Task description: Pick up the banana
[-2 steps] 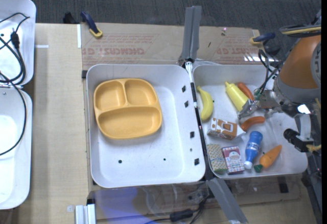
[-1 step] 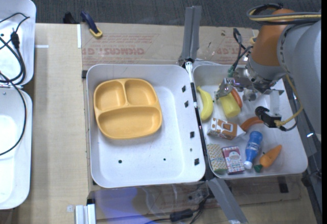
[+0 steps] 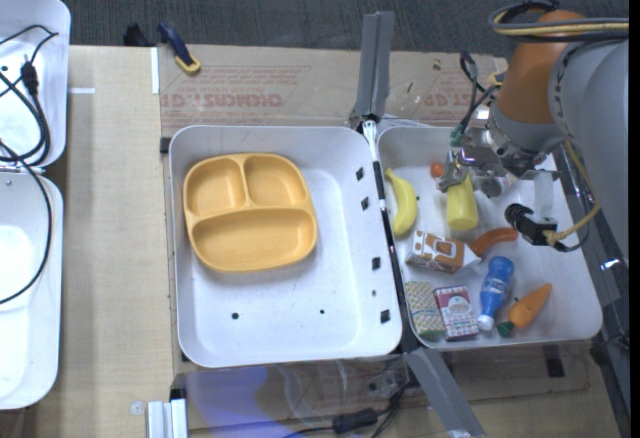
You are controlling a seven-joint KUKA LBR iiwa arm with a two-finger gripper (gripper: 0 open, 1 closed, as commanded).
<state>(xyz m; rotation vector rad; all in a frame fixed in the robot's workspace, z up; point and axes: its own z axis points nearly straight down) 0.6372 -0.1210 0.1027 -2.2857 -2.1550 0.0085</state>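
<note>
Over the right bin [image 3: 585, 321] the gripper [image 3: 470, 169] hovers above a blocky yellow piece [image 3: 461, 206], and whether it is spread or closed I cannot tell from this angle; the banana [image 3: 402, 201] lies apart to the left, smooth and curved, tight against the bin's left wall. Best bet is shifting left and straddling its narrow middle, across the curve, clear of the boxy snack carton [image 3: 435, 251] just below and that wall, while the orange divided plate [image 3: 250, 211] sits in the left bin [image 3: 280, 326]

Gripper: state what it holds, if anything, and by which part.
It cannot be told. The gripper sits over the upper end of a yellow block in the right bin. The banana lies apart to the left, untouched.
</note>
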